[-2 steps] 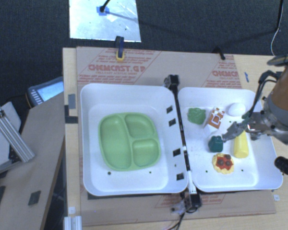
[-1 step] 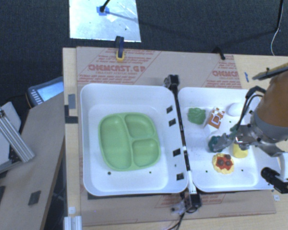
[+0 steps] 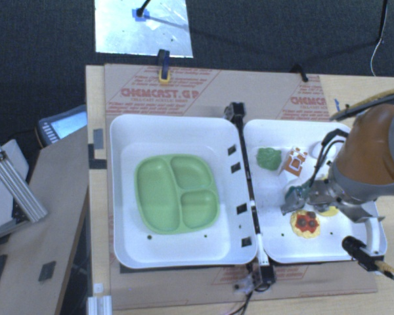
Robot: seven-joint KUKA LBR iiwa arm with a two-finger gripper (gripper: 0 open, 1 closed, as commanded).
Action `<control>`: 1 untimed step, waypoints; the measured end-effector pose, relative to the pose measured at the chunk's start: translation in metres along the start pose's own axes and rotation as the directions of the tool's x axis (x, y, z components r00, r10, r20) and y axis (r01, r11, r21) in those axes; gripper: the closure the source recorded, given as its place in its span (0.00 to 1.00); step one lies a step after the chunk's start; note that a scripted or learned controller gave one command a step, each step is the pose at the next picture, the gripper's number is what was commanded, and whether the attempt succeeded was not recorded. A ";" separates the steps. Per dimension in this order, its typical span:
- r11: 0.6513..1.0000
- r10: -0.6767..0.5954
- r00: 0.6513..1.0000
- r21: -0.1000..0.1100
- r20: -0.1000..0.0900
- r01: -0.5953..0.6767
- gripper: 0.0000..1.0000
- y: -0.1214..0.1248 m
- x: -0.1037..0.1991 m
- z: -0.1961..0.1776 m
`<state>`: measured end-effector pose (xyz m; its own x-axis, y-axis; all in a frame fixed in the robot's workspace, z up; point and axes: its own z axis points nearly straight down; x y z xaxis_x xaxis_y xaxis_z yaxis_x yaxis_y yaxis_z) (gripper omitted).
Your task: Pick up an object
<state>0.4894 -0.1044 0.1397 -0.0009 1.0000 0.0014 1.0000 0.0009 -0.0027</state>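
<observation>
My gripper (image 3: 295, 199) low in the right bin (image 3: 269, 251), finger state unclear to me, above pizza toy (image 3: 306, 223), green divided tray (image 3: 177, 192) left.

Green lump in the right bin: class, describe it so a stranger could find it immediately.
Start at the right white bin, beside the bin holding the green divided tray. The green lump lies near its upper left corner, left of an orange-and-white item. It alone there is plain green and rounded.
</observation>
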 end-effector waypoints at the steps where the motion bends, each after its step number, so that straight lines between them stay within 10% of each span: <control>1: 1.000 0.000 1.000 -0.012 0.005 0.000 0.00 0.003 -0.001 0.049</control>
<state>0.4919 -0.1054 0.0907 -0.0005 1.0000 -0.0039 1.0000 0.0005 0.0090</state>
